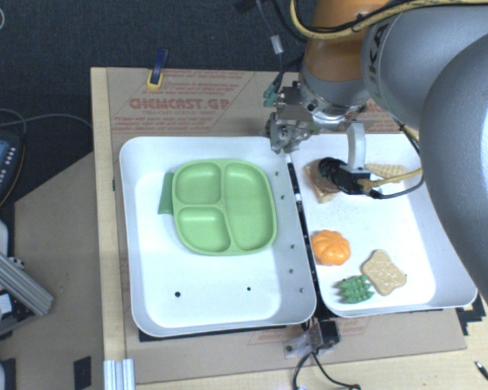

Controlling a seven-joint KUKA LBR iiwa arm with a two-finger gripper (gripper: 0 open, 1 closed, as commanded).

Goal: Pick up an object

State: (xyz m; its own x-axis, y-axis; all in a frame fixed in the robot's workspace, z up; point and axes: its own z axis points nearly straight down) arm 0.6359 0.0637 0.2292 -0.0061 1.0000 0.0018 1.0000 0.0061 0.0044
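Candidate objects lie loose in the right bin [439,242]: pumpkin [331,248], cracker [384,272], green piece [354,289], scattered for single picks. The left bin [138,242] holds a green tray [224,206]. The claw [286,139] hangs over the bins' shared rim; its spread cannot be told.

A brown cardboard sheet [203,96] with red lettering is lying flat across the middle. A blue-and-yellow clip [157,70] is gripping its edge at eleven o'clock. A dark screen [0,165] is sitting at nine o'clock, and a metal rail [16,281] is lying at eight o'clock.
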